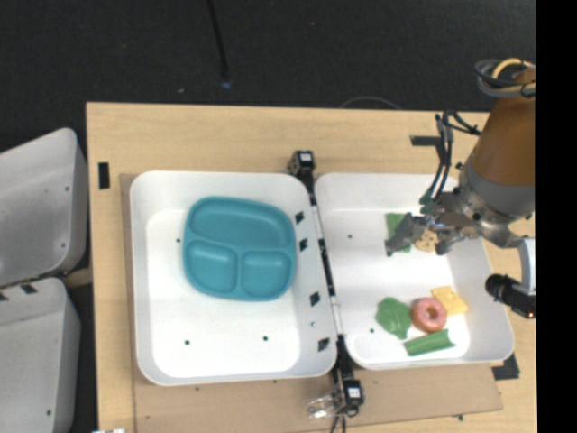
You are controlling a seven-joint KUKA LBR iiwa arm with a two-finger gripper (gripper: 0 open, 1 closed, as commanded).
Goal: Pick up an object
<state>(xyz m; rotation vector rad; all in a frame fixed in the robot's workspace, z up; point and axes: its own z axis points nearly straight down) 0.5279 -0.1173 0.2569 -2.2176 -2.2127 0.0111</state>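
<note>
Jaws beside green piece (396, 223)

1. No text, label, brand, number or sign can be read anywhere in the camera view.
2. The teal divided tray (240, 247) in the left bin (153, 350) has a plain face with no printing that can be made out.
3. The wooden surface (225, 133) bears a small dark mark (103, 176) near its left edge, too small to tell whether it carries any writing.
4. The orange band (505, 147) of the arm and the grey casing below it show no legible lettering.
</note>
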